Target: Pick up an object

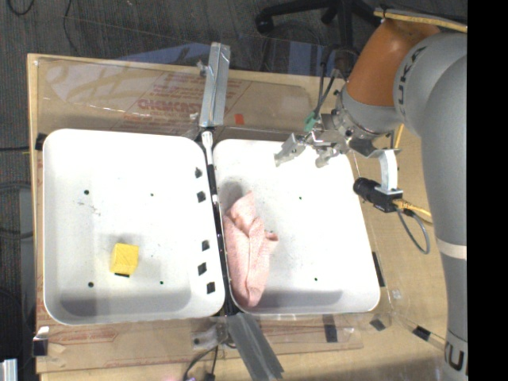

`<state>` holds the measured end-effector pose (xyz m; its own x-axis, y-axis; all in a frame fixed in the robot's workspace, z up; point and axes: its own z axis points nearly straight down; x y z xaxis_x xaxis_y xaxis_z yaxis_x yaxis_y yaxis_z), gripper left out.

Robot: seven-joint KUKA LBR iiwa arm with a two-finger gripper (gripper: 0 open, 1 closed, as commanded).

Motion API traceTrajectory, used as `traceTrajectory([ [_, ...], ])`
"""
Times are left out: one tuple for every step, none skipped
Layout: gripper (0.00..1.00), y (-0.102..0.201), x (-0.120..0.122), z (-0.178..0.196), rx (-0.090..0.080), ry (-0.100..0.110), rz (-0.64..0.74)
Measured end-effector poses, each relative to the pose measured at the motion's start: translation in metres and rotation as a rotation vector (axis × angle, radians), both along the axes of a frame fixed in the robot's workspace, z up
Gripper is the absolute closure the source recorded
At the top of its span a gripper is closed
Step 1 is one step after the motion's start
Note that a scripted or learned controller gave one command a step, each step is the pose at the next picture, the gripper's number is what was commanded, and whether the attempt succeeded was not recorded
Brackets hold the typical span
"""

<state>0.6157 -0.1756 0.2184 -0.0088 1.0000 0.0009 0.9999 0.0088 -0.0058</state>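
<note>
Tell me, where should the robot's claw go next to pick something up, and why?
Probably down and toward the pink cloth. The gripper hovers near the far edge of the right bin, holding nothing, and the cloth lies in that same bin by the divider. The yellow block sits farther off, in the left bin.

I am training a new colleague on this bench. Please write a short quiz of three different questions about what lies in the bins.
1. True or false: the yellow block lies in the left bin.
2. What does the pink cloth lie against? A) the far wall of the right bin; B) that bin's left wall, by the divider; C) the yellow block.
3. Fill in: the tool hovers over the ____ edge of the right bin.

Key: 1 true; 2 B; 3 far.
</note>
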Motion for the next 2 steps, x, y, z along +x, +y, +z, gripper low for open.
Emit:
traceTrajectory([
  [0.0, -0.012, 0.003, -0.127, 0.0, -0.004, 0.257],
  [1.0, -0.011, 0.004, -0.117, 0.0, -0.002, 0.261],
])
